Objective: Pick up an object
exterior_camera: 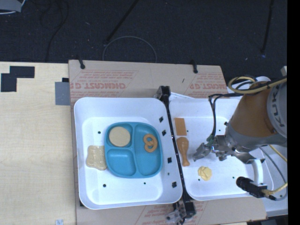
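Small yellow lumpy food piece sits loose on right white plastic bin floor, just below the gripper. Grey two-finger gripper hovers above it, fingers spread, nothing between them. Brown drumstick-shaped toy lies just left.

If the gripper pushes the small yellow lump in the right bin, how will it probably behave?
The yellow lump looks small and rounded, so it is probably light and may roll or slide on the smooth right bin. Its bumpy shape may make a grasp unsteady.
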`<state>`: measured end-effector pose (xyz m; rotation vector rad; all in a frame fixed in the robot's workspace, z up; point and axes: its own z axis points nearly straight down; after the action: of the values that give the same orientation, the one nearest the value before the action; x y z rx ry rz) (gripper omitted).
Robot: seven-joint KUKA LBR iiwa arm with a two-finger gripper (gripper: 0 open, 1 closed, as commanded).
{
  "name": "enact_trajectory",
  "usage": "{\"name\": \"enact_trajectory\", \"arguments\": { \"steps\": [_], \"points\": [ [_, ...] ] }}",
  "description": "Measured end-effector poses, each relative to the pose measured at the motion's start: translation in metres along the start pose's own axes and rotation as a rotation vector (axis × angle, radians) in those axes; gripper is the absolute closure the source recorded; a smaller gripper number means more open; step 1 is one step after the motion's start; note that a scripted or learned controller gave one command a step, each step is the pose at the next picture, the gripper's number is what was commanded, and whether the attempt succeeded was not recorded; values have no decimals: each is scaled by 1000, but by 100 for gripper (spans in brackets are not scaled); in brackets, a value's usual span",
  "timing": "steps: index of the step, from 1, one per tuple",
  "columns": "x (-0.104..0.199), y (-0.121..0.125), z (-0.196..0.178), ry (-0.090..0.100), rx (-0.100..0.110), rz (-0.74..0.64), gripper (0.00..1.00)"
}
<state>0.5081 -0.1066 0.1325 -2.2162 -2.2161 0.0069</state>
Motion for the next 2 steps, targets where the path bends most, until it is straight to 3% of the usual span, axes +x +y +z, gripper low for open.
{"name": "enact_trajectory", "arguments": {
  "steps": [1,2],
  "points": [
    [1,0,47,-1,-6,0,0],
    [-1,1,34,-1,-6,8,100]
  ]
}}
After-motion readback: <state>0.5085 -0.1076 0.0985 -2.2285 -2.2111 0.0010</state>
